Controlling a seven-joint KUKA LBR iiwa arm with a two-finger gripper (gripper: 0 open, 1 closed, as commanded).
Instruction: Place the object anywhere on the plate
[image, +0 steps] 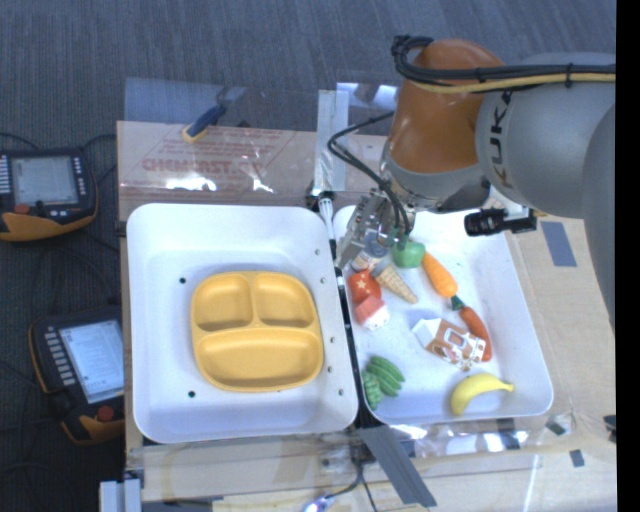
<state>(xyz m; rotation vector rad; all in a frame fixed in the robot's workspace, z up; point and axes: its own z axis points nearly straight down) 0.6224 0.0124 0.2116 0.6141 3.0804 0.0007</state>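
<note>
My claw (368, 238) hangs over the upper left corner of the right bin (525, 330), close to the wall it shares with the left bin (160, 250). I cannot tell how far it is open, nor whether anything sits in it.

Taking the yellow plate (258, 330) as my mark: it lies in the middle of the left bin, three compartments, bare. All the toys lie to its right, across the wall. Nearest is a red and white piece (367, 298), with an ice-cream cone (397, 284) and a green piece (408, 254) beyond it. Farther right are two carrots (438, 274) (473, 322), a small house-like toy (455, 345), green pods (383, 378) and a banana (474, 392).
</note>
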